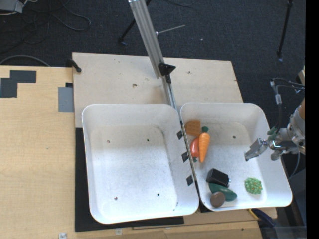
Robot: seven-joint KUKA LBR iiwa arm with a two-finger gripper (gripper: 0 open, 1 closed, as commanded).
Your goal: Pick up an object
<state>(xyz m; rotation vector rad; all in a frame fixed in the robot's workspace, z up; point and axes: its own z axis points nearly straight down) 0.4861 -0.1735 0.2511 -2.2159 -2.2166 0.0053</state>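
The right bin (259, 112) holds several objects. An orange carrot (204, 146) lies next to a red piece (194, 148) by the bin's left wall, with a brown block (192, 128) just above them. A black object (218, 177), a dark green piece (228, 194) and a brown round thing (217, 199) cluster at the front. A knobbly green ball (253, 185) sits near the front right. My gripper (264, 153) hangs over the bin's right side, above the green ball, open with nothing between its fingers.
The left bin (94, 116) stands beside the right one, split from it by a divider with black clips (185, 156). A slanted metal rail (149, 39) rises behind the bins. A wooden table (35, 148) lies to the left.
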